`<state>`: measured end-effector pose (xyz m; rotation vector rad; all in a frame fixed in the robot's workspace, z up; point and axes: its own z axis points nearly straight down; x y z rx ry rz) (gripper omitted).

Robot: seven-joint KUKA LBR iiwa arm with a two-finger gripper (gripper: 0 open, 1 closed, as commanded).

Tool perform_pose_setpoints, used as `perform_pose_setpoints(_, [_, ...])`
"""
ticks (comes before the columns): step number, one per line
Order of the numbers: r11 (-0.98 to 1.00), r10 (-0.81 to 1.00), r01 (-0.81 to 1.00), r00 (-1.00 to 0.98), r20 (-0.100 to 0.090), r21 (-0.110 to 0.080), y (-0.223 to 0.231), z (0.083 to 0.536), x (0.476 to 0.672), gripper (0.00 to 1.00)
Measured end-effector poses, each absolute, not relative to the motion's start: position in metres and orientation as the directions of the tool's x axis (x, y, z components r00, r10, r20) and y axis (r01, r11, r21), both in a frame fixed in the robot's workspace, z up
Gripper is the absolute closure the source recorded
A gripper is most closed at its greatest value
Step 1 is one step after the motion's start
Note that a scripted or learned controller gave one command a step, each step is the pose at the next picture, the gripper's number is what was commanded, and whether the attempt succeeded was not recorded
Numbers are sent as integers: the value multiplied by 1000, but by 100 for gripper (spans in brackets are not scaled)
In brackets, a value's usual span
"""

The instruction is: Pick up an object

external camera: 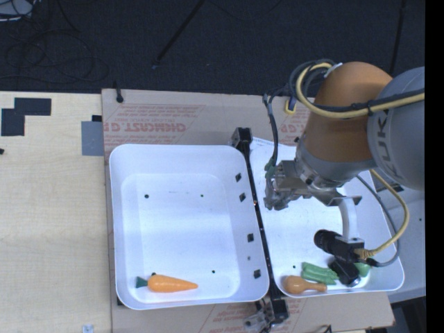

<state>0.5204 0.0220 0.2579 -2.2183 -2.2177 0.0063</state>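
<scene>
- An orange toy carrot [172, 283] lies flat in the lower left corner of the left bin [182, 217], with its green top pointing left.
- A green piece [318, 272] and a tan pear-shaped piece [302, 285] lie just beside each other at the bottom edge of the right bin [305, 236].
- The gripper [277, 191] hangs over the right bin's upper left part, near the divider; I cannot tell how wide it stands.

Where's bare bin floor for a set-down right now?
Left bin: wide bare floor from the upper wall down to the carrot at its lower-left corner. Right bin: a small patch by the divider, between the gripper and the orange gourd. Crowded: its lower edge, gourd beside green pod, arm overhead.
</scene>
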Motion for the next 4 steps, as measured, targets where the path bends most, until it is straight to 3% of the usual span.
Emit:
perform_pose_setpoints(1, [7, 1000, 1000, -7, 1, 7, 97, 321, 574, 100])
perform_pose_setpoints(2, [2, 1000, 1000, -2, -1, -2, 117, 314, 592, 100])
perform_pose_setpoints(3, [5, 1000, 1000, -5, -2, -5, 130, 260, 626, 100])
perform_pose_setpoints(4, [0, 1000, 1000, 0, -2, -2, 123, 248, 644, 100])
